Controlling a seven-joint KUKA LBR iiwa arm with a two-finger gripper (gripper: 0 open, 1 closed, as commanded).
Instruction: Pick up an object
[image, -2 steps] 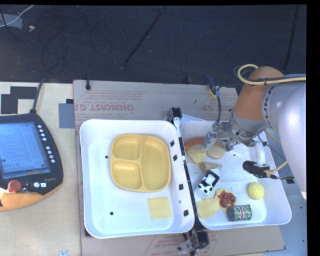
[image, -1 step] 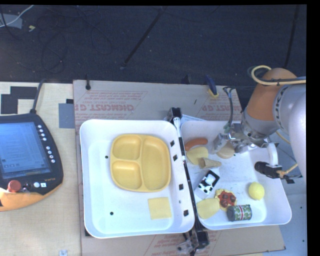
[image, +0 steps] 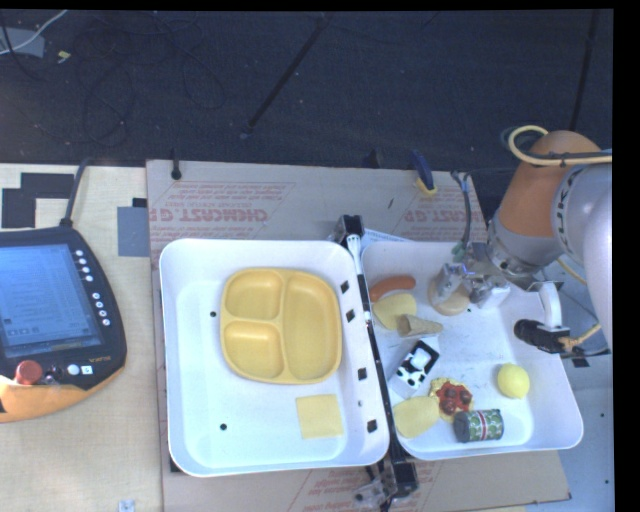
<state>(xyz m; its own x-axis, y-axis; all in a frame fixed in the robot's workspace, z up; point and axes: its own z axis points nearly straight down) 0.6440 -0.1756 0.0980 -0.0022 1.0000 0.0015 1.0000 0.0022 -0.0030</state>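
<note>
Camera view shows us, nearest in the right bin (image: 560, 425), a small can (image: 479, 425) and a yellow ball (image: 512, 381). Farther back, our gripper (image: 468, 284) hovers over a tan round object (image: 447, 296); we cannot tell its finger state.

**Around the bins: pendant, cardboard, cables**

A control pendant (image: 55, 310) with a lit blue screen, a column of buttons and a red knob lies at the bench's left edge, on an orange base. A brown cardboard sheet (image: 262, 195) printed with reversed red lettering lies under both bins. Beyond the bench's far edge, thin cables (image: 290, 70) cross a dark floor.
</note>
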